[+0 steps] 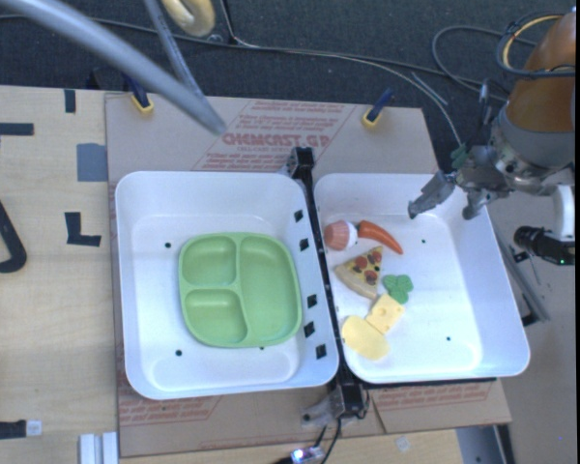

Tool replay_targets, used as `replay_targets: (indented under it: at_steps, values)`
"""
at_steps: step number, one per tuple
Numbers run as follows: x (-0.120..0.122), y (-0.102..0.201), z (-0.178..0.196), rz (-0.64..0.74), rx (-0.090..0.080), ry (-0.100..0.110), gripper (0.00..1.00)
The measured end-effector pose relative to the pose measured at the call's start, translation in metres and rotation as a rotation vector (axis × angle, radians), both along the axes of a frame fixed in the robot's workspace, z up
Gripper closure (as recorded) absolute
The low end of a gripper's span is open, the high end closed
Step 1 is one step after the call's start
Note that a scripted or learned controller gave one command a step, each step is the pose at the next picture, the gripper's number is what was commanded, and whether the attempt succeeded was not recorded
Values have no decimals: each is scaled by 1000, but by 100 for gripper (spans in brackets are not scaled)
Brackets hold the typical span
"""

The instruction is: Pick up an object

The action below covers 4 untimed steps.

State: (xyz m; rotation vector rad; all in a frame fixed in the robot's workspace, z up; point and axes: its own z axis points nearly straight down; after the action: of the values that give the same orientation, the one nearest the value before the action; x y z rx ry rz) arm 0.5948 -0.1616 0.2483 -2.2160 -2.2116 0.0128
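Where red CHEMCAST GP print marks cardboard [271,135], tool [450,201] spread wide above right bin [483,307]

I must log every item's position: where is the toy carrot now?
In the camera view, the carrot lies in the right bin, near its upper-left part, beside the radish and just above the pizza slice.

Two shallow white plastic bins were counted, side by side: left bin [140,259], right bin [483,317]. One light green sectioned plastic tray [240,288] with three compartments lay in the left bin. Six toy food pieces lay in the right bin, clustered toward 9 o'clock: one orange carrot [380,236], one pink-and-white round piece [340,234], one pizza slice [361,271], one green leafy piece [398,284], one yellow cheese wedge [387,313], one pale yellow round piece [364,338].
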Motion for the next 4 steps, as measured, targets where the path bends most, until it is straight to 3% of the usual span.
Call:
replay_targets:
  at_steps: [1, 3, 4]
  values:
    - [2, 0, 7, 3, -2, -12, 0]
    - [1, 6, -102, 3, -2, -6, 0]
    - [1, 3, -161, 0, -3, -17, 0]
